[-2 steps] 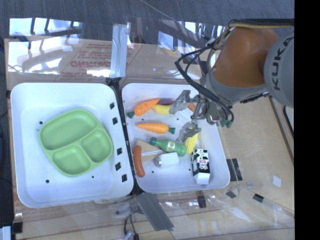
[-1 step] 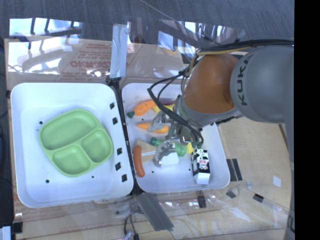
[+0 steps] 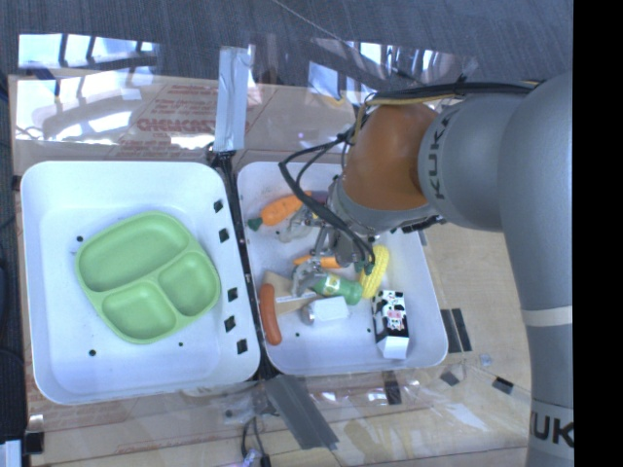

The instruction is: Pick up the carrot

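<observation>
The hand (image 3: 326, 251) hangs low in the right white plastic bin (image 3: 421, 343), grip unclear, just beside the orange carrot with green top (image 3: 278, 210).

We see the carrot (image 3: 280, 209) crowded by the arm (image 3: 409, 163) rightward and the bin wall (image 3: 240, 224) leftward; above it lies bare floor.

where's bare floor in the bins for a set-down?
Left white bin: bare strips all around the green three-compartment plate, widest toward the view's top. Right white bin: crowded with the orange carrot, red sausage, yellow corn cob, cow-print carton and gripper.
</observation>
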